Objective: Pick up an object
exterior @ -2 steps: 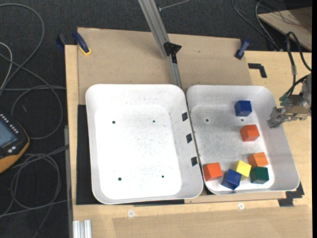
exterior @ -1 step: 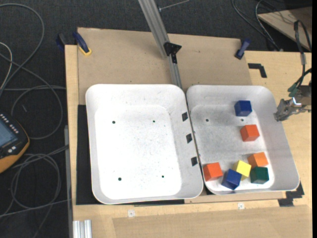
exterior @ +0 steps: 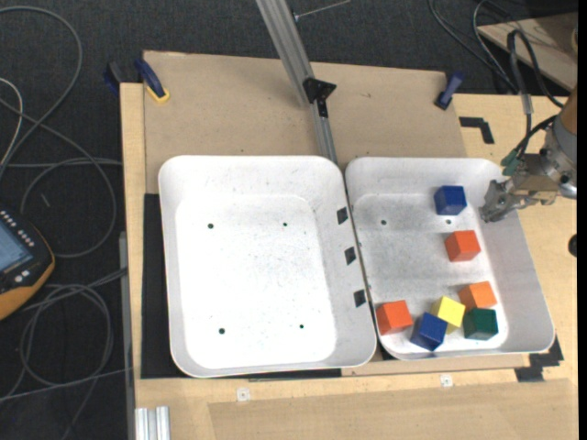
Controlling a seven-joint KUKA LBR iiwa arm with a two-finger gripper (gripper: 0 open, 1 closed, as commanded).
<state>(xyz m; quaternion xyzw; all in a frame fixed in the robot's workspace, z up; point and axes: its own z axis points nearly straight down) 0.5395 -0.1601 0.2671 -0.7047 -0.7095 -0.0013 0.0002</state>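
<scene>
One blue cube [exterior: 449, 199], in the right bin [exterior: 523, 273] at the frame's upper right, lies just left of your gripper [exterior: 496, 205], whose finger state cannot be told.

A grey metallic end effector [exterior: 500, 202] with dark cables looping above it.

The gripper [exterior: 496, 203] hangs over the right bin's [exterior: 514, 273] far right rim, near a blue cube [exterior: 449, 199]. Below lie a red-orange cube [exterior: 462, 245], then orange [exterior: 394, 315], blue [exterior: 428, 330], yellow [exterior: 450, 311], orange [exterior: 477, 293] and green [exterior: 481, 323] cubes clustered together.
</scene>
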